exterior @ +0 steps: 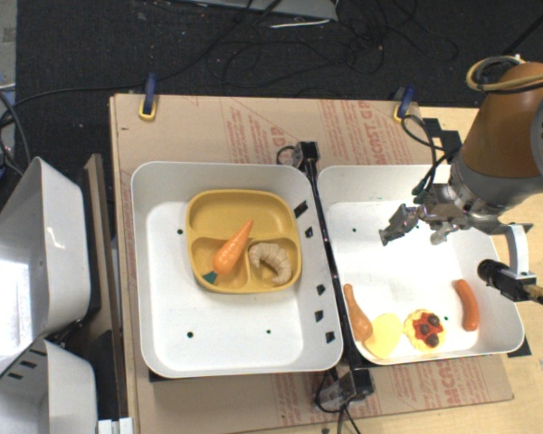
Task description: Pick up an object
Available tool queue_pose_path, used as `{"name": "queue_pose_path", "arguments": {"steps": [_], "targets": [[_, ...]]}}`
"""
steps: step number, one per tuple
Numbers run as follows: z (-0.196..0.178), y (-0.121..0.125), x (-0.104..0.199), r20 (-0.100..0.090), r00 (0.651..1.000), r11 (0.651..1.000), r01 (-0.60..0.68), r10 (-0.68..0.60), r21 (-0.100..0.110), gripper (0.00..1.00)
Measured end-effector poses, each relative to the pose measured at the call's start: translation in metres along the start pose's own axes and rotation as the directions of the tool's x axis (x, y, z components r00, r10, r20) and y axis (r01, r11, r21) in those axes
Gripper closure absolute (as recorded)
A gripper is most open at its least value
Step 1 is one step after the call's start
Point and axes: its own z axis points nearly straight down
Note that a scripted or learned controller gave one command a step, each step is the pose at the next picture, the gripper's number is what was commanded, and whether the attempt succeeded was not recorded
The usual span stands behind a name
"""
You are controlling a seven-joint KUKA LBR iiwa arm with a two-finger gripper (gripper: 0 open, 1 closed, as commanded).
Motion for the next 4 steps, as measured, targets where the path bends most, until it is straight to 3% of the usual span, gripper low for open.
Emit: {"name": "queue_pose_path", "arguments": {"steps": [1, 3, 4], "targets": [[-0.007, 0.003, 0.000, 0.002, 1.000, 1.000, 0.003, -0.002, -0.013, 0.00], [0.094, -0.003, -0.011, 0.002, 1.000, 1.000, -0.001, 0.001, -0.009, 0.00], [0.114, -0.003, -0.011, 0.002, 1.000, 1.000, 0.000, 0.000, -0.011, 0.00]]}}
